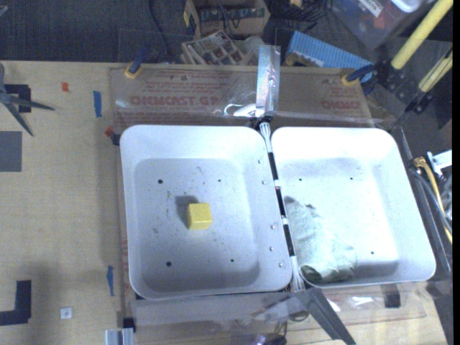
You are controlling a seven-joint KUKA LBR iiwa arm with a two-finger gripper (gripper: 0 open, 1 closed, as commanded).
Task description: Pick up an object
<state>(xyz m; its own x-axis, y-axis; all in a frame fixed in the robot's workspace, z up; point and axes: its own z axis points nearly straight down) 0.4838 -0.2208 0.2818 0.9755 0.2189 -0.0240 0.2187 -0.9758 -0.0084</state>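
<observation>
A small yellow block (199, 215) sits alone near the middle of the left bin (144, 157), square-edged with no long axis to favour. In the right bin (374, 157), a rolled grey cloth (316, 246) lies along the near-left wall. With the arm entering from the right, the cloth is likely the nearer reach. The claw's state cannot be told.

Red letters run along the cardboard (188, 94) behind the bins. They are blurry and may read "OHMCAST". More red letters on its right end (338, 103) are too faint to read.
</observation>
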